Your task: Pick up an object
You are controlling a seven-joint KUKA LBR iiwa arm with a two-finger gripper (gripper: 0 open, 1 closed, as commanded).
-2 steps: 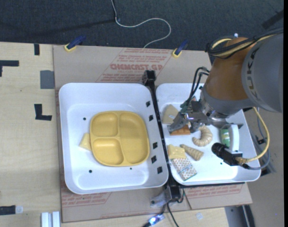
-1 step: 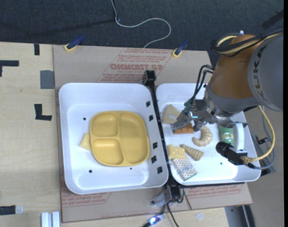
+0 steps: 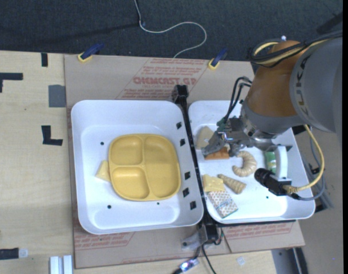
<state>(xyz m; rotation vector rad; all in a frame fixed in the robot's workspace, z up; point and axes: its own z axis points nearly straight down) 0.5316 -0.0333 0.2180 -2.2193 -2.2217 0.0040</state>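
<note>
Yellow divided plate [image 3: 144,166] is held in the left bin [image 3: 88,119]; one croissant [image 3: 245,164] and one cone [image 3: 232,182] lie in the right bin [image 3: 299,210]. The gripper's [image 3: 218,146] state cannot be told.

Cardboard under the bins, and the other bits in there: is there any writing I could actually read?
Red print on the cardboard: blurred, cannot be read with certainty.
Green-and-white pack in the right bin: print too small to read.
Patterned packet: pattern, no legible words.
Yellow plate: no text.
</note>
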